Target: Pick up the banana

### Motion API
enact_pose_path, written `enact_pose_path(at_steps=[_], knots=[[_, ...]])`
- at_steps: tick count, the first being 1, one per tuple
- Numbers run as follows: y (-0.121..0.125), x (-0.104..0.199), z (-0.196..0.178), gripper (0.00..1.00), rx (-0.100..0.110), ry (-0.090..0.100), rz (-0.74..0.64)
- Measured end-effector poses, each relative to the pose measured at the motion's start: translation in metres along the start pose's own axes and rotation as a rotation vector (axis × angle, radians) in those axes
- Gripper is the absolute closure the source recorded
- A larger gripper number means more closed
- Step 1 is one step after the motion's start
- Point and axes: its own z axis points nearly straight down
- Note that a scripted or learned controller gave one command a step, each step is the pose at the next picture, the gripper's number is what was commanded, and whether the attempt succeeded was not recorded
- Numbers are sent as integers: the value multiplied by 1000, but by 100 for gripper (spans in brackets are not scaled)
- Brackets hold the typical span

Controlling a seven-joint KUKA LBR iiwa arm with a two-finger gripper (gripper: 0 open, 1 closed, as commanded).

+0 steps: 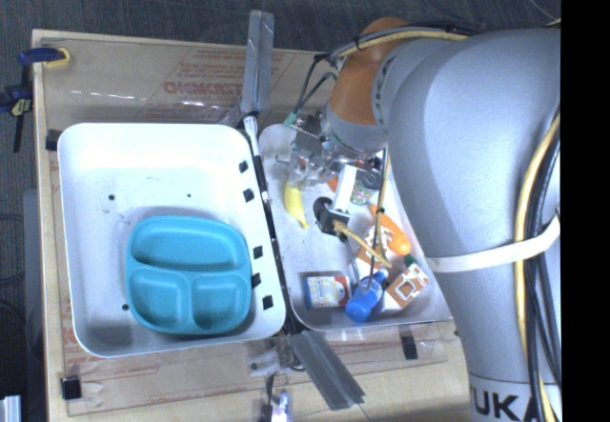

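Observation:
The banana (pixel 296 205) is a small yellow fruit lying lengthwise in the right bin (pixel 315 320), close to that bin's left wall. My gripper (pixel 307 163) hangs just behind the banana's far end, low in the back-left part of the bin. The grey arm and its orange band (pixel 355 91) hide most of the bin's right side. Nothing yellow is lifted off the bin floor.
The left bin (pixel 86 182) holds a blue divided tray (pixel 191 273). In the right bin's front lie a small carton (pixel 326 291), a blue bottle (pixel 365 300), an orange item (pixel 396 241) and a small patterned box (pixel 410 287).

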Motion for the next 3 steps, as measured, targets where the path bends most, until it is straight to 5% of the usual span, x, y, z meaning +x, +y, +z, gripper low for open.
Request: enact_pose_path(at_steps=[1,2,3], knots=[[-1,0,-9,100,4,-1,-6],[-32,8,-75,100,-2,-1,-220],[-32,8,-75,0,-2,-1,-219]])
